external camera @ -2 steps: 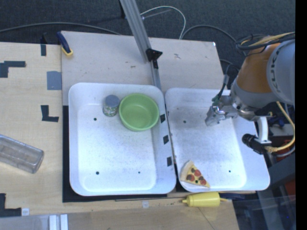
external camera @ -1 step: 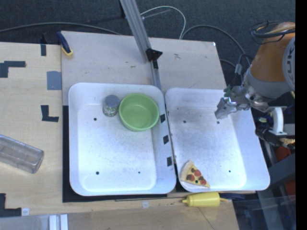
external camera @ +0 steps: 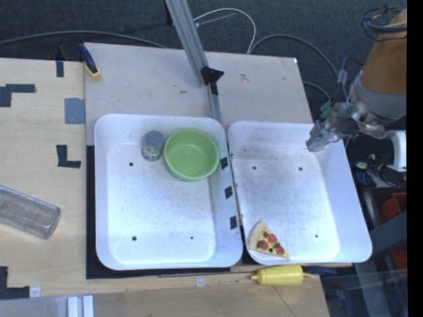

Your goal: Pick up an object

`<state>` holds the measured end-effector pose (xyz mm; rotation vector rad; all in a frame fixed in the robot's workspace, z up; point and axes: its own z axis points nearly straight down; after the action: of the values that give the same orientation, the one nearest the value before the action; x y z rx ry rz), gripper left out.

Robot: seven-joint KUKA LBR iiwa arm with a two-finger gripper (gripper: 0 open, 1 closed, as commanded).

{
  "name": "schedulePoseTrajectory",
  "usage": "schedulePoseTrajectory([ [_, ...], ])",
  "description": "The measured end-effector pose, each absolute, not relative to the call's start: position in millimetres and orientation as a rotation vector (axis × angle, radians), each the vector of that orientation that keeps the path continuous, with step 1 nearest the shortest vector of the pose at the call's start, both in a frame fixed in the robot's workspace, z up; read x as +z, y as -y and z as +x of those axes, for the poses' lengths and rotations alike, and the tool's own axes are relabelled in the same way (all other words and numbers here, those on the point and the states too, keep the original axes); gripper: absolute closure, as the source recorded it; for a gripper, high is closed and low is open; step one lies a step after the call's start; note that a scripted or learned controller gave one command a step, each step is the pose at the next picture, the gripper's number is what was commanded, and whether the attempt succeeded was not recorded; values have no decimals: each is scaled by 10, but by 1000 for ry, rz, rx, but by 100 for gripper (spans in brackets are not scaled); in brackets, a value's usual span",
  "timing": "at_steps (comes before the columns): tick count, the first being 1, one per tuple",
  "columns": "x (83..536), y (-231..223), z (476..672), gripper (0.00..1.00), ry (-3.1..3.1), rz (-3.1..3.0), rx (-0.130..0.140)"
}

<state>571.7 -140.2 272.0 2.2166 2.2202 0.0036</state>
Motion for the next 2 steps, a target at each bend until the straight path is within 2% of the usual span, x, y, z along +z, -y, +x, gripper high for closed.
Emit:
schedulePoseTrajectory([
  [2, 2382, 387, 5643, 100, -2231, 2217, -2],
])
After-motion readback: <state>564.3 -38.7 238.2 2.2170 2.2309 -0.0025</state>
